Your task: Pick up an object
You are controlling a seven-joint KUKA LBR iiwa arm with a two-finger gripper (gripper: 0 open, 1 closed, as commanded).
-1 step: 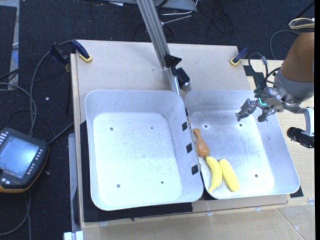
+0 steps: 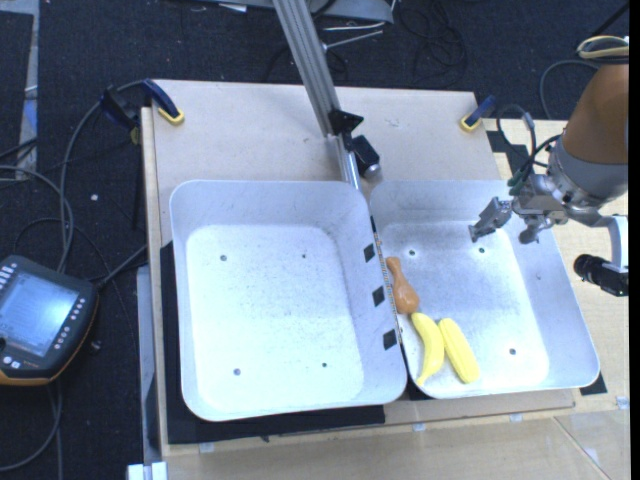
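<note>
Two yellow bananas [image 2: 445, 348] sit closest to the lens, side by side at the front of the right bin [image 2: 560, 308], well below and a bit left of the claw [image 2: 510, 220]. Just above them, nearer the claw but not under it, lies an orange-brown thing [image 2: 402, 288] that I can't identify, maybe a toy drumstick. The claw hangs over the back of that bin with nothing between its fingers; whether they're spread or closed I honestly can't tell from this angle. My guess is the bananas are light plastic, stiff and kinda slick, so grabbing one across its middle where it's fattest seems safest. They're touching or nearly so, which could make squeezing a finger between them tricky. Left bin [image 2: 190, 268] on the worktop [image 2: 250, 128] isn't in play.
</note>
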